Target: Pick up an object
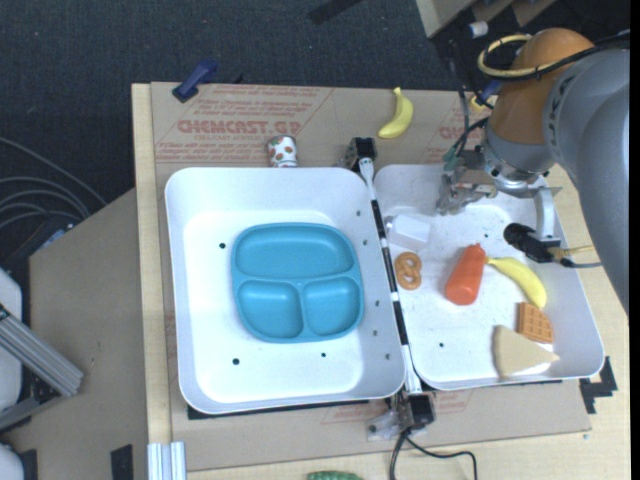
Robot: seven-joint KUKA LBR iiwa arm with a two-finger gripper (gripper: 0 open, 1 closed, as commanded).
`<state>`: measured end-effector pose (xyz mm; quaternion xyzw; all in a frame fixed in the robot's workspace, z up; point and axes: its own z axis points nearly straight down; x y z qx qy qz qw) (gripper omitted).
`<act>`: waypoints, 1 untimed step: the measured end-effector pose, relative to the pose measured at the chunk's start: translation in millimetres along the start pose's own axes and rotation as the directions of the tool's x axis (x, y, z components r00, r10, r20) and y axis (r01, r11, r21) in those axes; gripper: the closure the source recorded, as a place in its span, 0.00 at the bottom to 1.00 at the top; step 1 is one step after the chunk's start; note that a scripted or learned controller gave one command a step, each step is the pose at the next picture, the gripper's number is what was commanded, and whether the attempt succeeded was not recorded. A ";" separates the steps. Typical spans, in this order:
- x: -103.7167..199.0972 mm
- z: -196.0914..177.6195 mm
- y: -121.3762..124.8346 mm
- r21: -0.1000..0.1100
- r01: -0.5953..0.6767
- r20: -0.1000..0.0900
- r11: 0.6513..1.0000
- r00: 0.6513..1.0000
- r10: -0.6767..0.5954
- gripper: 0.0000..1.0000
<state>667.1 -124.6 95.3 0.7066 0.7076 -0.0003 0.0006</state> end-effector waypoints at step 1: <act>0.1 0.1 -0.1 0.000 0.000 0.000 1.000 1.000 0.000 0.00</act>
